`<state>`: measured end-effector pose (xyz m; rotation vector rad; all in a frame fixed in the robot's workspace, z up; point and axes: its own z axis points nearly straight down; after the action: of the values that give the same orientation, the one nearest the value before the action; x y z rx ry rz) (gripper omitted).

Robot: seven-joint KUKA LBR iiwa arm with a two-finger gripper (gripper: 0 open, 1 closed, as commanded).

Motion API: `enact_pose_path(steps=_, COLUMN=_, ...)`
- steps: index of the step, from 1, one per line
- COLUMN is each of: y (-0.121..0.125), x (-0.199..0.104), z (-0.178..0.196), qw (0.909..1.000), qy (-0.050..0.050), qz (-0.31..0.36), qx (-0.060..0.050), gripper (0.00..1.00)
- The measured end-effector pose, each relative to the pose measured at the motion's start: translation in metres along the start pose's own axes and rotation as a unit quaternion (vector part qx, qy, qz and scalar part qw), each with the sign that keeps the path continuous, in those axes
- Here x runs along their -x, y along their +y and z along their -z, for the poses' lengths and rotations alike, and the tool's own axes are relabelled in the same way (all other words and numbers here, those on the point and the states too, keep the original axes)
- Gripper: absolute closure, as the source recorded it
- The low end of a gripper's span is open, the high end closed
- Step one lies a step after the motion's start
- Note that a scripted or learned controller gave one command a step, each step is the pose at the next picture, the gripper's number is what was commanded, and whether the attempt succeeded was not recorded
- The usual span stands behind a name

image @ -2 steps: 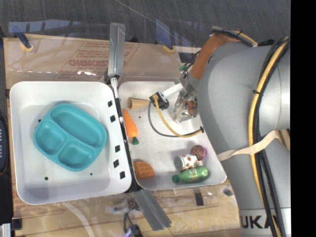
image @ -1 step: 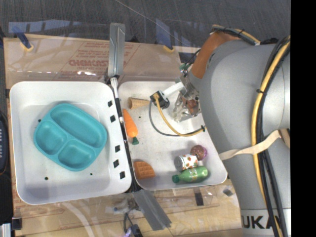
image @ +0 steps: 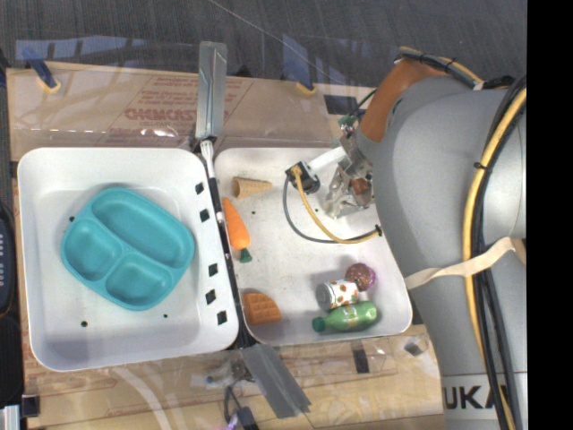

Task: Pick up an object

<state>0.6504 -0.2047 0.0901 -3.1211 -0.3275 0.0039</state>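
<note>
The gripper [image: 345,191] hangs low at the right bin's [image: 295,316] far right edge; I cannot tell its state or contents. Nothing looks lifted yet: bottle [image: 347,317], carrot [image: 235,226], waffle [image: 261,307], cone [image: 252,186], can [image: 337,292] lie inside that bin.

— Underfoot? Dark ribbed floor [image: 107,7], running along the top edge.
— And the table [image: 116,106]? Brown, covered with clear plastic sheet [image: 269,88], printed in red, taped at the corners, evenly lit.
</note>
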Motion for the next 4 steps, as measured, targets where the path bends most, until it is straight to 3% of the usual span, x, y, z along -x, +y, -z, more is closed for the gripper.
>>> enact_pose_path(steps=4, y=-0.001, x=-0.002, z=0.015, qw=0.9999, qy=-0.005, qz=0.009, qx=-0.004, gripper=1.00)
